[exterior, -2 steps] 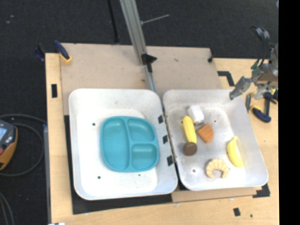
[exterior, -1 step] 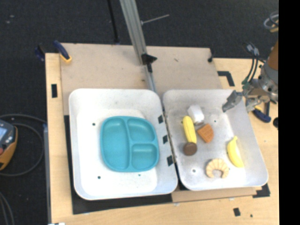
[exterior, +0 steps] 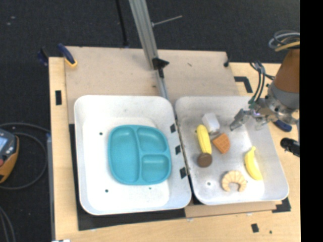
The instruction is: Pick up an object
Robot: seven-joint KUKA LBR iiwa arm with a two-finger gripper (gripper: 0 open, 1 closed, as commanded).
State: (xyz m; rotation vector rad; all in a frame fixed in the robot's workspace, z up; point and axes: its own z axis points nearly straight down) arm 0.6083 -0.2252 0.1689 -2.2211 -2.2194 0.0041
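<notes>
The right bin (exterior: 272, 185) holds several small items. They are a white block (exterior: 210, 120), a yellow corn cob (exterior: 204, 139), an orange square piece (exterior: 221, 144), a brown cylinder (exterior: 204, 160), a yellow banana (exterior: 252, 164) and a tan croissant (exterior: 234, 181). My gripper (exterior: 249, 121) hangs over the bin's far right part, right of the white block and above the banana. Its two grey fingers stand apart, open, with nothing between them.
In the left bin (exterior: 86, 120) lies a teal divided plate (exterior: 140, 154). An aluminium post (exterior: 145, 29) rises behind the seam between the bins. The bench edge runs close along the right bin's right side.
</notes>
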